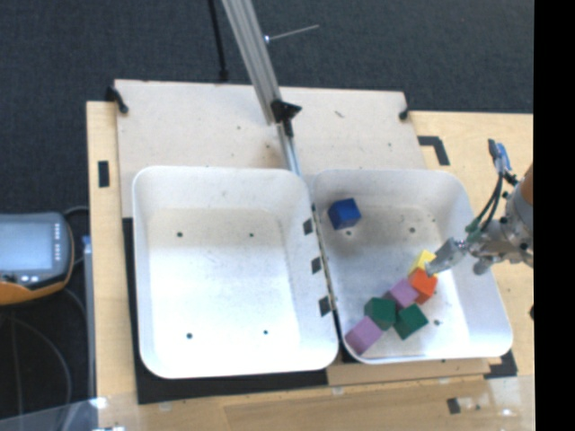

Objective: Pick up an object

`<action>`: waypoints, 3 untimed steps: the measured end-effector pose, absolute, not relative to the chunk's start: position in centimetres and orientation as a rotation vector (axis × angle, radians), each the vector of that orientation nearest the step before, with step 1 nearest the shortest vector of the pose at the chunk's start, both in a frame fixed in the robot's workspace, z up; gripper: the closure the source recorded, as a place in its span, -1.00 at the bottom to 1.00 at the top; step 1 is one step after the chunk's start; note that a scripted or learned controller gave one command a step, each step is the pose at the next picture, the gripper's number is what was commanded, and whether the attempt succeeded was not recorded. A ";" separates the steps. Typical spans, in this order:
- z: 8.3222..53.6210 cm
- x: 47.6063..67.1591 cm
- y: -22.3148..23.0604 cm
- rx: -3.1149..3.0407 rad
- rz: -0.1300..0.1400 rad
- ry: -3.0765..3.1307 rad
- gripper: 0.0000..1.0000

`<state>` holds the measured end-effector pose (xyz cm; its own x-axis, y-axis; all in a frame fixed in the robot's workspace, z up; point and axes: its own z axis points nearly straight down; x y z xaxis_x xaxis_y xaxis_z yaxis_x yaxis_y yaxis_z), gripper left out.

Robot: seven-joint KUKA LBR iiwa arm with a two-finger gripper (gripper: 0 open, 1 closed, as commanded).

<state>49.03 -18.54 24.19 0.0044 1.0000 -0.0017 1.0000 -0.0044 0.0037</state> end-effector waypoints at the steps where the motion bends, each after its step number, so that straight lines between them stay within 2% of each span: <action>1: 20.0 48.4 -16.9 2.229 -0.002 2.215 -1.00; 2: 21.4 48.6 -17.1 2.226 0.005 2.206 1.00; 3: 30.2 56.5 -8.1 2.201 0.015 2.229 1.00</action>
